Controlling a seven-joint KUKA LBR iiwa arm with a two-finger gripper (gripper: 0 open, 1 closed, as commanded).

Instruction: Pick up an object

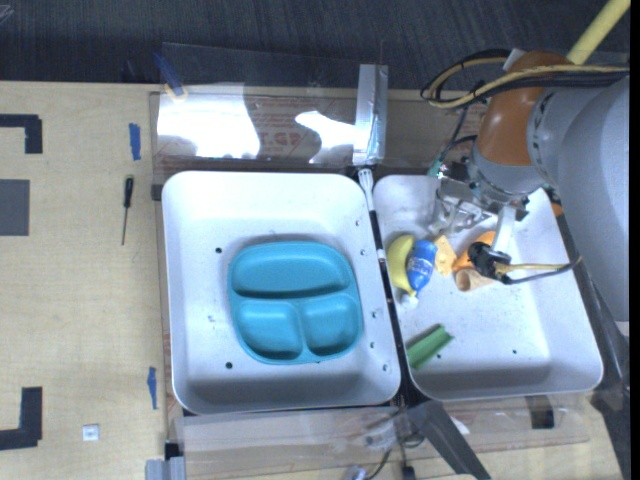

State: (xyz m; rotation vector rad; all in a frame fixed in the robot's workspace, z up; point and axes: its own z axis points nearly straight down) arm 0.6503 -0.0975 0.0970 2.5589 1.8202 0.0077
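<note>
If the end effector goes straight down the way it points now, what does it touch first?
Probably the blue bottle or the orange toy next to it: the end effector hangs just above that pile in the right bin. Depth is unclear from this slanted view.

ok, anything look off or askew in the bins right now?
Nothing spilled or damaged. The blue divided tray sits slightly rotated in the left bin. In the right bin, the banana, blue bottle and orange items crowd under the gripper; the green piece lies apart.
</note>
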